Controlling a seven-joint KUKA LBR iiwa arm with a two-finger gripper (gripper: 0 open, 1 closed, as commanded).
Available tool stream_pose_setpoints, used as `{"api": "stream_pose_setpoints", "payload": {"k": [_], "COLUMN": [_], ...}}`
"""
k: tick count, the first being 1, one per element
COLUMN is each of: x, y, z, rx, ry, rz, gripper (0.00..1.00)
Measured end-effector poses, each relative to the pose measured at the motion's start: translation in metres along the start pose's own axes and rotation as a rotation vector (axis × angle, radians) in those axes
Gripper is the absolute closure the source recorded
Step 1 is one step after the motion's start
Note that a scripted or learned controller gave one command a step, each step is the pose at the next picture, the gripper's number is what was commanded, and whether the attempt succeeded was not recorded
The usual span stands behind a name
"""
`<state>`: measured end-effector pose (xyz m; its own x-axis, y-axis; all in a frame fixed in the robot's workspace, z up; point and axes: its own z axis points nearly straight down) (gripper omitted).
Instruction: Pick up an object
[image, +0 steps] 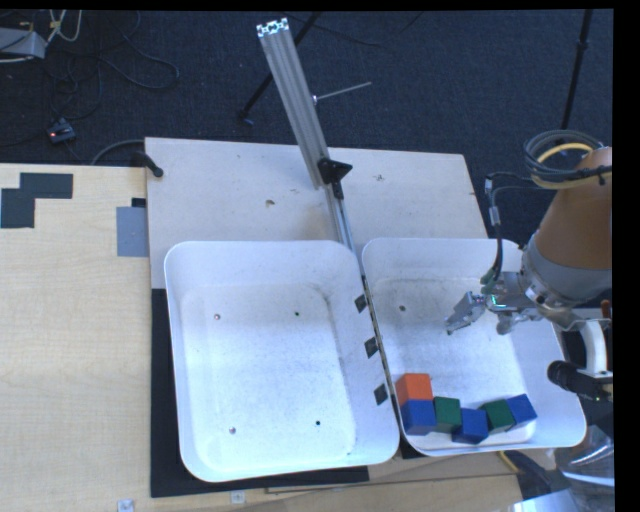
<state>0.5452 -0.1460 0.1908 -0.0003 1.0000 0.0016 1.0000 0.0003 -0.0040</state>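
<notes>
Gripper (462, 318), two-finger, metal, on the grey arm with the orange band (580, 225): we log it over the middle of the right-hand shallow white bin (440, 255), pointing toward the bin's inner side, with nothing between its fingers; whether those fingers stand apart or together we cannot tell at this size. Candidate objects, all in that same bin, clustered along its near edge: one orange cube (414, 386), one blue cube (418, 415) touching it on the near side, one green cube (446, 410) just beside that, a second blue block (470, 425), a second green block (497, 414), and a third blue block (520, 408). We judge the deciding relation thus: the row lies toward the camera from the gripper, its long axis running along the bin's near wall, the orange cube nearest the gripper. Left-hand white bin (265, 260): well apart.
</notes>
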Motion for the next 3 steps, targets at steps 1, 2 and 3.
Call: {"api": "stream_pose_setpoints", "payload": {"k": [1,2,3], "x": [-0.001,-0.001,-0.027], "y": [0.0,0.0,0.033], "z": [0.0,0.0,-0.001], "rx": [-0.001,-0.001,-0.004], "ry": [0.0,-0.001,-0.002], "rz": [0.003,0.004,0.003], "gripper": [0.0,0.0,0.0]}}
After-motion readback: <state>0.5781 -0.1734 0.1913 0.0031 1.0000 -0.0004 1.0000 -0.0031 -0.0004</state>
